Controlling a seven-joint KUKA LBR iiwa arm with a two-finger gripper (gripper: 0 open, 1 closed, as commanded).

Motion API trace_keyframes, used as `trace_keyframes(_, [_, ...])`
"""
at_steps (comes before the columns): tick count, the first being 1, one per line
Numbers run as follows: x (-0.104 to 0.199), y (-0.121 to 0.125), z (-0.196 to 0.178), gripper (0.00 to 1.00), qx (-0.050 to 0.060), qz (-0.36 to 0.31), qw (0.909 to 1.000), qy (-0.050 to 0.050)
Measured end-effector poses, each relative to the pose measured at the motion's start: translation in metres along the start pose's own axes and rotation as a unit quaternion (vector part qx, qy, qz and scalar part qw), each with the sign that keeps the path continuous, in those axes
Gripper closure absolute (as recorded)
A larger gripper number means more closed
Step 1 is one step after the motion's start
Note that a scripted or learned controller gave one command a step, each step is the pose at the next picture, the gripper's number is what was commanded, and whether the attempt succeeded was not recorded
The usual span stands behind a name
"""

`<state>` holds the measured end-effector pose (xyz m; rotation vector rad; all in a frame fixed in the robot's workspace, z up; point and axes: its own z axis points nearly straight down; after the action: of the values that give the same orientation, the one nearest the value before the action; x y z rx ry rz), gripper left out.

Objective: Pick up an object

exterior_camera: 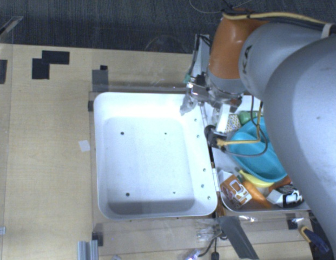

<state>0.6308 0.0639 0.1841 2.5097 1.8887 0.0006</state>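
The things to pick lie in the right bin [249,206], crowded together and partly under the arm [297,107]; largest is a blue bowl-shaped thing [259,158], its long axis running from upper left to lower right, its hollow side turned up and to the left; just below it, touching its lower edge, lies a yellow-orange stick-shaped thing [258,181], long axis also slanting from upper left to lower right, its paler end pointing toward the wall between the bins; beside that, at the near left corner of the bin, sits a brown packet [235,192] with white marks, tilted, its long axis from upper left to lower right; to the right of the packet a small black-and-white thing [289,198] rests near the bin's front rim, too small to tell its direction; a green thing [244,116] peeps out above the blue one, mostly hidden; the tool [190,99] hangs over the far right corner of the left bin [146,161], by the wall between the two bins, apart from all these things; whether it is wide or narrow I cannot tell; the orange band [227,47] sits just above it; the left bin's white floor shows a few small dark dots; both bins stand on the pale bench [43,145], which bears black marks [48,63] at its far left
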Motion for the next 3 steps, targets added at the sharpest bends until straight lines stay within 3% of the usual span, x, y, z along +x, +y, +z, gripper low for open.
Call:
trace_keyframes(1, [-0.094,0.068,-0.002,0.00,-0.002,-0.078,0.9969,0.000])
trace_keyframes(2, [-0.144,0.038,0.062,0.00,-0.001,-0.071,0.9975,0.000])
trace_keyframes(3, [-0.144,0.048,0.085,0.00,-0.006,-0.097,0.9953,0.002])
